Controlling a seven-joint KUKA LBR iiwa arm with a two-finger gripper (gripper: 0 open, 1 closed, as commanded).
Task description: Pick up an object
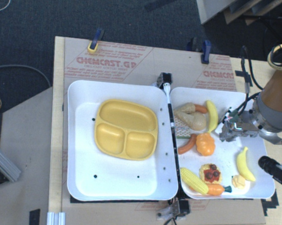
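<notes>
Claw (229,128): we see it low over the right bin (259,193); grip state we cannot tell.
Nearest: banana (212,116), orange pepper (205,144).
Left bin (79,143): yellow divided plate (126,129).

My arm (280,92) runs off the right edge, so most of it is cut away. My own wrist hides part of the right bin (230,99). How my jaws stand is too small and dim to tell. A black part (272,168) is clipped at the edge.
</notes>
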